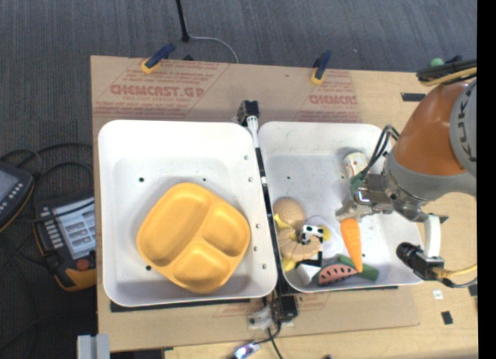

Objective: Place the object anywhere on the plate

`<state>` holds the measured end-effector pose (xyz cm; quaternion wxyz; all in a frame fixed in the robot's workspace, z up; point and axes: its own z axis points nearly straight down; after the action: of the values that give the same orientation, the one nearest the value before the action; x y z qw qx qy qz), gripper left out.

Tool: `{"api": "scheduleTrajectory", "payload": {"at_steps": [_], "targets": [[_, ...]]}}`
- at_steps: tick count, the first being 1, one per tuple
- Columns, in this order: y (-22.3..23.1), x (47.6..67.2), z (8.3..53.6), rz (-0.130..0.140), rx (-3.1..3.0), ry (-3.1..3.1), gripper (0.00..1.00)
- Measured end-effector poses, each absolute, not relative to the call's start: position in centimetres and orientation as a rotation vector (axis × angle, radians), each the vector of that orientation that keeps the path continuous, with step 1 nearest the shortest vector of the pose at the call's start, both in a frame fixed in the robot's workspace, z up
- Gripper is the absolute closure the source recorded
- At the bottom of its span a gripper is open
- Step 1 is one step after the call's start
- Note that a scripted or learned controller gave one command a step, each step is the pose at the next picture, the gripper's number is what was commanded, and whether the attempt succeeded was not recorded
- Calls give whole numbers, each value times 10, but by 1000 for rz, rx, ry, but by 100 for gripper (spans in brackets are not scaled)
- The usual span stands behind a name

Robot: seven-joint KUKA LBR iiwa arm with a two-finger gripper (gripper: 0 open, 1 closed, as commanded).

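Two shallow white plastic bins sit side by side on the bench: the left bin (116,148) holds one yellow three-compartment plastic plate (194,235), and the right bin (310,148) holds the toys. The grey arm with its orange band (434,129) reaches in from the right, and its two-finger gripper (363,195) hangs over the right bin's middle; whether it is wide or narrow I cannot tell, since the wrist body covers the tips, and nothing can be seen clamped in it. Directly below the gripper, just beside it, lies one orange toy carrot (352,239), pointing toward the bin's front wall. Beyond the carrot's tip, near that wall, lies one red watermelon-slice toy with a green rind (339,274). To the gripper's left lies one tan egg-shaped toy (288,212), and just below it one small black-and-white figure (311,234) resting among a yellow-tan soft piece (292,250). Just above the gripper stands one small white cup-like object (354,163). The plate lies well apart from the gripper, across the divide between the bins, and carries none of the toys.
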<state>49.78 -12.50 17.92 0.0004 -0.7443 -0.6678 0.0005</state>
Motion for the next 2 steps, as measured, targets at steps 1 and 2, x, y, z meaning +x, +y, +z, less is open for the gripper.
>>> {"api": "scheduleTrajectory", "payload": {"at_steps": [1,2], "targets": [[-143,484,278,1,-2090,-2347,100],[-143,484,287,3,-2090,-2348,100]]}}
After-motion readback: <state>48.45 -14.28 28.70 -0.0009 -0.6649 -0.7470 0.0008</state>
